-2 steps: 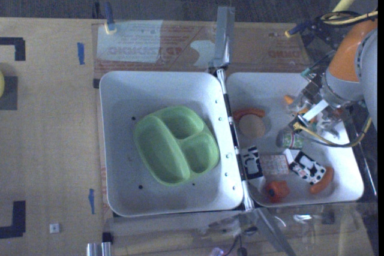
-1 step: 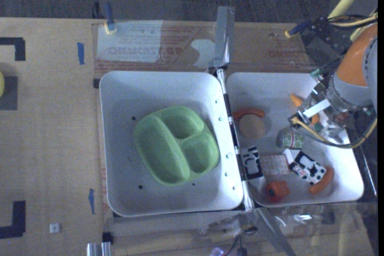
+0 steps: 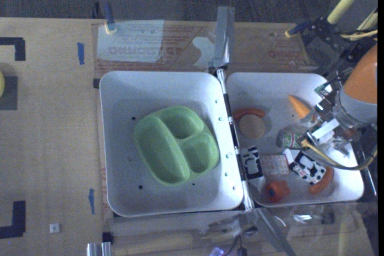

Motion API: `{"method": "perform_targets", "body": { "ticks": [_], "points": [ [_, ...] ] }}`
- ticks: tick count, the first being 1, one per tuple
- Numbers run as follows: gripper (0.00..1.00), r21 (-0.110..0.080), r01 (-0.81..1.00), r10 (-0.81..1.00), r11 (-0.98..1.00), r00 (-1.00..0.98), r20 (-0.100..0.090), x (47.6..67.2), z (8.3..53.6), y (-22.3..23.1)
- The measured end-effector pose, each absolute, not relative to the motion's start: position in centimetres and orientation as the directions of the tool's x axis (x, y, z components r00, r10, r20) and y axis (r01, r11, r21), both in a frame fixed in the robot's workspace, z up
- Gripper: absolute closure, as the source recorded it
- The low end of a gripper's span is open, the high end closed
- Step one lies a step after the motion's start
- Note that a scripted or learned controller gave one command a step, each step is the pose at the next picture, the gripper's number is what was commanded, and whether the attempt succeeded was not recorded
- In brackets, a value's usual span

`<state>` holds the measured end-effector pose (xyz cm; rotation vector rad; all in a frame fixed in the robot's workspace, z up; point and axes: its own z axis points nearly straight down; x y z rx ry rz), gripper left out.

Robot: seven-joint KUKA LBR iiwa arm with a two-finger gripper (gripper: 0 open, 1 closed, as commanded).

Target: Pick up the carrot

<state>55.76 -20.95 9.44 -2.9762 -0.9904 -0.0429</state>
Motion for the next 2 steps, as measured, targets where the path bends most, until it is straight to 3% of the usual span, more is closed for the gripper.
{"method": "perform_targets", "body": {
  "ticks": [1,2],
  "points": [
    [0.00,-0.039,0.537,0.538,-0.843,0.843,-0.005,63.4,8.0,-20.9],
    [0.00,-0.008,0.334,0.334,-0.942,0.942,0.013,58.6,8.9,-21.4]
  ]
}}
